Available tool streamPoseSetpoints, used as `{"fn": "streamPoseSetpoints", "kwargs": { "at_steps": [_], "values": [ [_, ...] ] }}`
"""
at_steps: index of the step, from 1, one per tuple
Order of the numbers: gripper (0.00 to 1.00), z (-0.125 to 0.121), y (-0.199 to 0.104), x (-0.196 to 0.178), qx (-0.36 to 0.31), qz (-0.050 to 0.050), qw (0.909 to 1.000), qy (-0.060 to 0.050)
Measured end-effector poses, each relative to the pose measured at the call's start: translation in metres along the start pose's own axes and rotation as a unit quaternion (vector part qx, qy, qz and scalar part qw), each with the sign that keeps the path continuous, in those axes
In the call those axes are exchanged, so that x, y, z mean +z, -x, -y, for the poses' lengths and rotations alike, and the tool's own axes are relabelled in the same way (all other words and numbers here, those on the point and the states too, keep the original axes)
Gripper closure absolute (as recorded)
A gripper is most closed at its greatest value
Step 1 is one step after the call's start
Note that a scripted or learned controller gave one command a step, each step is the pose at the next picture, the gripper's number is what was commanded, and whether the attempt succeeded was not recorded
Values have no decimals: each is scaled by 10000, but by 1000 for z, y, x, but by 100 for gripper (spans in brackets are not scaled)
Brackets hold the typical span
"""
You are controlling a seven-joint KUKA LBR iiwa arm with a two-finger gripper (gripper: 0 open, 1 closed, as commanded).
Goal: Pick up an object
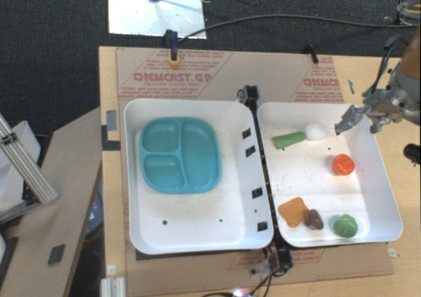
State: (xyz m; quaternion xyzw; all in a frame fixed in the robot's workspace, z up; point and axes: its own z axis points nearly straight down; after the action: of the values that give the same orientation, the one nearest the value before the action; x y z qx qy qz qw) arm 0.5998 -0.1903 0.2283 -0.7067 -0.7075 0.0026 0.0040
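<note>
Fingers [346, 122] spread apart, holding nothing; the gripper [360, 122] hangs just right of the white ball [316, 132], above the red piece [343, 165].

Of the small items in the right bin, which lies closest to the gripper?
The white ball, beside the green wedge at the bin's far end, lies just left of the gripper. The red, orange, brown and round green pieces sit farther toward the camera.
</note>
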Motion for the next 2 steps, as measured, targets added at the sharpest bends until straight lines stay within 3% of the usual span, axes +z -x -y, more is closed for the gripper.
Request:
{"fn": "streamPoseSetpoints", "kwargs": {
  "at_steps": [1, 2],
  "values": [
    [0, -3, 0, -7, -13, 13, 10000, 56],
    [0, -7, 4, 54, -3, 9, 10000, 34]
  ]
}}
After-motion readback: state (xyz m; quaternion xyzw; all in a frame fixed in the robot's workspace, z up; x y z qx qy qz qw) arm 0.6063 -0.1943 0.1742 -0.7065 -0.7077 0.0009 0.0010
